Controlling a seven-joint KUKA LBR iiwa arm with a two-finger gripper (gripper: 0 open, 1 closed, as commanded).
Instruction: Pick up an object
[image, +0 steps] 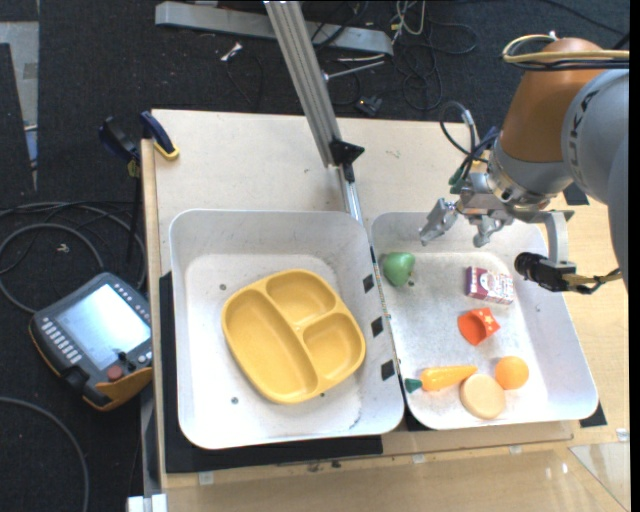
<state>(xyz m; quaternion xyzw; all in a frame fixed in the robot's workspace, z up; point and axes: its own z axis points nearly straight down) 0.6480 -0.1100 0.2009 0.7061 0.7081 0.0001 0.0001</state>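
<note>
Nearest the lens, one yellow divided plate (293, 333) is lying alone in the left bin (190, 300), its three compartments bare. Moving right, six objects are sitting in the right bin (560, 300): one green pear (399, 268) at the upper left, one carrot (445, 378) at the front, one cream disc (484, 396) touching one orange ball (511, 372), one orange-red piece (478, 325), and one pink carton (489, 285). Over the bin's far edge the gripper (461, 223) is hovering with its fingers spread apart, gripping nothing, well clear of every object. Judging from here, a straight descent is likely landing on bare floor between pear and carton; round pieces are also liable to roll away from closing fingers.
</note>
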